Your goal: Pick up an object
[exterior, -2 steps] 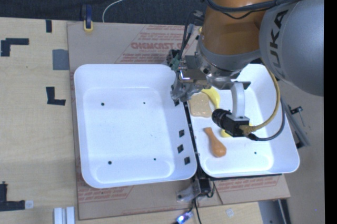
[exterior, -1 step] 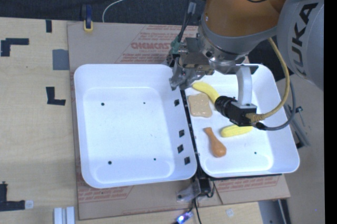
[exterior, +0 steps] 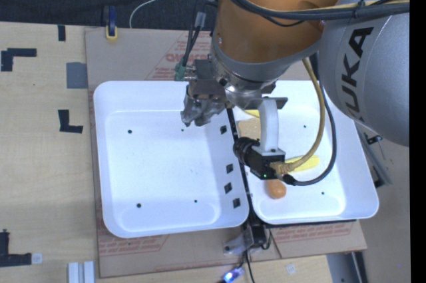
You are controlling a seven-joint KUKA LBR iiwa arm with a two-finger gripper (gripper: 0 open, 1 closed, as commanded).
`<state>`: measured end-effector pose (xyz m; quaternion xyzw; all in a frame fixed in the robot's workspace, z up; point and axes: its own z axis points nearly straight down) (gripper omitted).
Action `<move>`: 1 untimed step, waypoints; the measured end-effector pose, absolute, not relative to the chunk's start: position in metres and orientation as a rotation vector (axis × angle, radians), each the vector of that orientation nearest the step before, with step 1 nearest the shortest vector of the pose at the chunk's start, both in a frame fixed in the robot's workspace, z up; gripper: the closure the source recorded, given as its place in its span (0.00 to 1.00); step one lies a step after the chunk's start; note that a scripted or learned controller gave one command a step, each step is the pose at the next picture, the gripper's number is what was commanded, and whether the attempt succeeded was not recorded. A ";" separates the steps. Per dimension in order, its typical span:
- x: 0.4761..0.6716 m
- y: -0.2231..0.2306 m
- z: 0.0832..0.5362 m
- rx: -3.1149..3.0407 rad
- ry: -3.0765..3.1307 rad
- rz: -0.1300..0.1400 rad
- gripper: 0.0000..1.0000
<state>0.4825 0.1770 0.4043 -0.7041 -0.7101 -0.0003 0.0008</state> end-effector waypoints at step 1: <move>0.484 0.153 0.467 -2.222 -2.224 -0.008 1.00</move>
